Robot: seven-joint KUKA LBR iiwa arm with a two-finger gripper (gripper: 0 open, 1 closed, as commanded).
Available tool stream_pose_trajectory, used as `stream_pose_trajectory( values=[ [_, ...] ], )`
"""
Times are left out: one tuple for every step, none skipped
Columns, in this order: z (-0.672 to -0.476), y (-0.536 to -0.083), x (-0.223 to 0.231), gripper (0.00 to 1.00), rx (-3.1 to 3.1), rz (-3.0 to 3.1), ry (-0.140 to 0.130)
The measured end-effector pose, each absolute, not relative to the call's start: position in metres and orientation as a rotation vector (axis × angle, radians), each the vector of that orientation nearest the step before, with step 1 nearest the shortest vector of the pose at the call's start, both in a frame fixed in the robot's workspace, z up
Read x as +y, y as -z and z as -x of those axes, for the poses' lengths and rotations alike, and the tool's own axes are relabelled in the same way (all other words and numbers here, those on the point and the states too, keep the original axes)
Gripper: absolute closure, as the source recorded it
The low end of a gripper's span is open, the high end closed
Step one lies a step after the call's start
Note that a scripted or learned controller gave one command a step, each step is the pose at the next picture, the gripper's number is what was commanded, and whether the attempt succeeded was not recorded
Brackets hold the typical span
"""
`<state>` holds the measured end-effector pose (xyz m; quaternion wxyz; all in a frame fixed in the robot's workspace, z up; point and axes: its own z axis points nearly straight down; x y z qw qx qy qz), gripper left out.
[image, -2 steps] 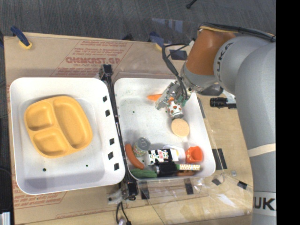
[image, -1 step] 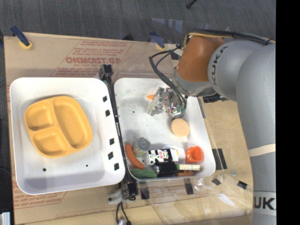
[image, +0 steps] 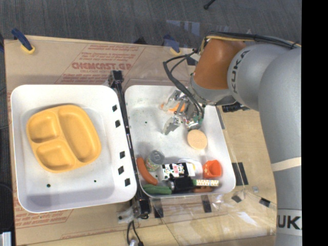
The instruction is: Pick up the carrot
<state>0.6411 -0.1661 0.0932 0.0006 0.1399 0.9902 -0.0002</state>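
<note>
Carrot [image: 147,171], a slim orange taper with a smooth skin, lies near the front left corner of your right bin [image: 134,137]. Starting at your left, a glossy yellow three-compartment tray [image: 62,136] rests in the left bin [image: 20,152]. Beside the carrot you have a green vegetable [image: 157,189], a round tin [image: 155,159], a flat tan disc [image: 197,139] and an orange cup [image: 212,168]. Your gripper [image: 174,124] hangs over the bin's upper middle, metal fingers spread apart with nothing between them, well apart from the carrot.
</note>
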Motion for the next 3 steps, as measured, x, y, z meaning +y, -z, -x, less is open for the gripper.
stream_pose_trajectory(
  values=[
    [-0.643,-0.105,-0.165,1.00,3.105,-0.430,0.001],
    [-0.617,-0.123,-0.115,1.00,3.080,-0.615,-0.001],
    [-0.643,-0.093,-0.193,1.00,3.135,-0.142,0.005]
  ],
)
